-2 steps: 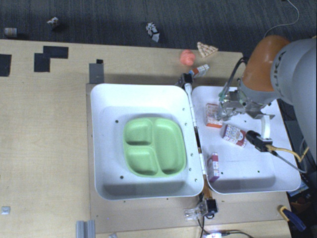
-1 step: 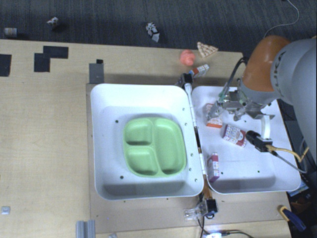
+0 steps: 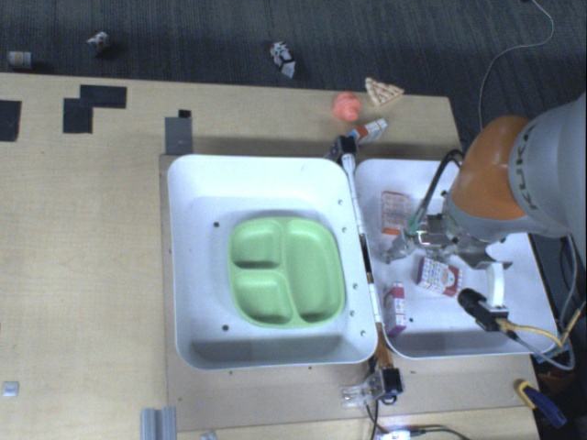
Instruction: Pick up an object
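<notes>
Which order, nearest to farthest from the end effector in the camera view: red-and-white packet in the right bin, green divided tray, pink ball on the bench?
From the end effector:
1. Red-and-white packet, right bin, just below it.
2. Green divided plastic tray, left bin, off to the view's left.
3. Pink ball, on the wooden bench beyond the bins, at the top of the view.

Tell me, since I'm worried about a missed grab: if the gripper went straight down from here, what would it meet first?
Most likely the small red and white packet just beneath the gripper in the right bin. Depth is unclear from above, so it might land on the bin floor beside it.
</notes>
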`<state>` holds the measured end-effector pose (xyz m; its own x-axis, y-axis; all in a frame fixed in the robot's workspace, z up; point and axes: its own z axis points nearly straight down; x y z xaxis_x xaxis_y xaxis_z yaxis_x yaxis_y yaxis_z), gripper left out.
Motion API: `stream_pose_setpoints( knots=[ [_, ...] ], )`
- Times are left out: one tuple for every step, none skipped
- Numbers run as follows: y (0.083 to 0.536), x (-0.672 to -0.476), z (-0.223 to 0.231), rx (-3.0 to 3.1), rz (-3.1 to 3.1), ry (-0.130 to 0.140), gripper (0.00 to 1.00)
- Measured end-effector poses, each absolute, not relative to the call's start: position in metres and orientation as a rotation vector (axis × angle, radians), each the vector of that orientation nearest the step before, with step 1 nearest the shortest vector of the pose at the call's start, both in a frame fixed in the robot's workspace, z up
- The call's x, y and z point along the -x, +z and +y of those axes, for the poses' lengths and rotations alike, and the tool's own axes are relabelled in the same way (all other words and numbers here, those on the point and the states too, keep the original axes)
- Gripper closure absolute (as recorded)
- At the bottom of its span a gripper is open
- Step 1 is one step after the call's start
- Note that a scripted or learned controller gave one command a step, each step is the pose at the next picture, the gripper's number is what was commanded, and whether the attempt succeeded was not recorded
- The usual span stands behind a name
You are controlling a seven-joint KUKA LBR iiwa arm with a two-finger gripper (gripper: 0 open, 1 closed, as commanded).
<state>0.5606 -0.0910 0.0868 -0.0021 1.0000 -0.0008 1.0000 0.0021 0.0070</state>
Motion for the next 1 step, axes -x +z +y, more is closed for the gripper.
stream_pose_setpoints(
  knots=[
    [0.0985, -0.5628, -0.0904, -2.21, 2.218, 0.014, 1.0]
  ],
)
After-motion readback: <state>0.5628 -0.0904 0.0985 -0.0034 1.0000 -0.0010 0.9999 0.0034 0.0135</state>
